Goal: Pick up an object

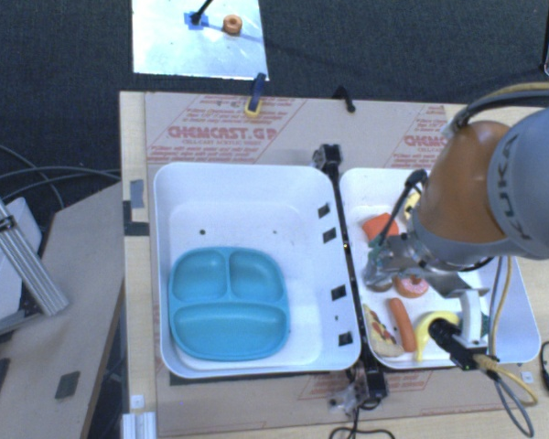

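My gripper (382,270) hangs low over the left part of the right bin (522,332), under the grey and orange wrist. Toy foods lie around it. An orange-red piece (377,226) sits just behind the gripper. A pink-frosted donut (411,287) lies right beside it, toward the front right. Nearer the front are a red sausage (401,324), a pizza-like slice (377,324) and a yellow banana (429,326). The wrist hides the bin's back and middle.
The left bin (247,186) holds a blue divided plate (227,302) at its front left. A black-marked divider (341,245) separates the two bins. Cables trail off the bench's front right corner (508,387).
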### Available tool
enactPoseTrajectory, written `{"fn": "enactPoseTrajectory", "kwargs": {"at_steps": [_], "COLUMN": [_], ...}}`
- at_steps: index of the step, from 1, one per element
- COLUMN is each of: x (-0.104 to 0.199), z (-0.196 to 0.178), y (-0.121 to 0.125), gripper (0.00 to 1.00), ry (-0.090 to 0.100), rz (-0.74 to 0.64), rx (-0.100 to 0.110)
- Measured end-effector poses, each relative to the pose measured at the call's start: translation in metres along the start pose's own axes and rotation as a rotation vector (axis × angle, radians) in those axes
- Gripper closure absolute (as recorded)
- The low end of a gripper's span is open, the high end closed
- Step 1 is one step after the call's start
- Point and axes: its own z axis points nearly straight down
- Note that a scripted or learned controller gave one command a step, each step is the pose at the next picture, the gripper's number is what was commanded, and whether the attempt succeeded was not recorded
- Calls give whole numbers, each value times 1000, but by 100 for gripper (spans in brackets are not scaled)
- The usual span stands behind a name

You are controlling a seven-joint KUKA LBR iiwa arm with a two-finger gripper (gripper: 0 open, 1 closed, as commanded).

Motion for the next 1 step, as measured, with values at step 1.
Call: {"fn": "enactPoseTrajectory", "kwargs": {"at_steps": [1], "x": [39], "z": [-138], "y": [2], "gripper": [100], "ry": [-1], "rz": [3], "rx": [-7]}}
